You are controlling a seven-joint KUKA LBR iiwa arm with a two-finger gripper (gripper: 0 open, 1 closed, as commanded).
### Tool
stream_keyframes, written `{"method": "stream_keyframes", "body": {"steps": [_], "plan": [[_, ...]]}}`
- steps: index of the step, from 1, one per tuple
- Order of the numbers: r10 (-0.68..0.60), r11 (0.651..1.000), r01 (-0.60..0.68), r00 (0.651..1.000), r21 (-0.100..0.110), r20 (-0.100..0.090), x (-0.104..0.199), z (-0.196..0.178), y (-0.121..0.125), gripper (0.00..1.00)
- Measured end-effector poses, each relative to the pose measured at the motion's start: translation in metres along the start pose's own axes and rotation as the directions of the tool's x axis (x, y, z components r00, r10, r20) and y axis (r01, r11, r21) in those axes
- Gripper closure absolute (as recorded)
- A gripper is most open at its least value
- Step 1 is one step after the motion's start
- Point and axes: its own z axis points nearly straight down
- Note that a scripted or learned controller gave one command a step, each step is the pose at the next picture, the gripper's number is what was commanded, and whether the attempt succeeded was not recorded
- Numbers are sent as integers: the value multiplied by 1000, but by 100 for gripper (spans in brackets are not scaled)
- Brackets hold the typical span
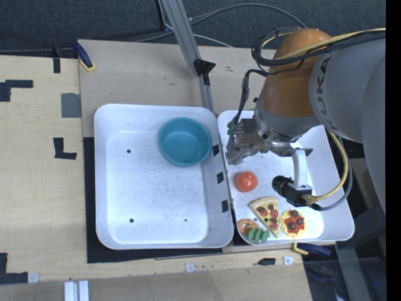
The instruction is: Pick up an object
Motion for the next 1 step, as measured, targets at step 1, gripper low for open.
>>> {"method": "stream_keyframes", "body": {"steps": [1], "plan": [[0,1000,0,1000,0,0,42,9,21,100]]}}
